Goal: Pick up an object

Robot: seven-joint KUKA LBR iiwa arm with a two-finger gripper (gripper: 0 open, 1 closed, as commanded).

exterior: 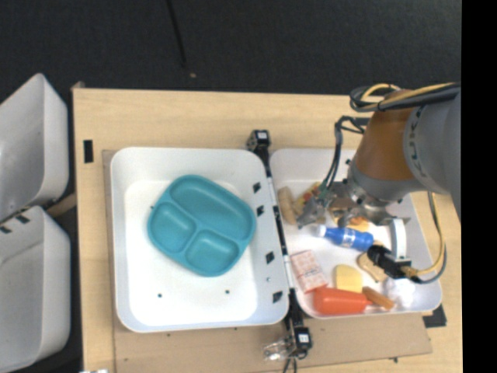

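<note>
Dark flooring surrounds the wooden table (93, 115), which carries two white bins side by side. We see the left bin (128, 286) holding a single teal divided plate (202, 224) near its centre, lying flat. We find the things to pick crowded into the right bin (423, 298) at the right of the frame: a blue-and-white tube (348, 237), a pink-patterned packet (307, 269), a yellow block (349, 277) and an orange carrot-like piece (339, 302) along the lower wall. The arm reaches in from the right, and its pincer (326, 204) hangs low over the upper part of that pile, likely because the clutter is densest there. We cannot tell whether it is open or closed.
</note>
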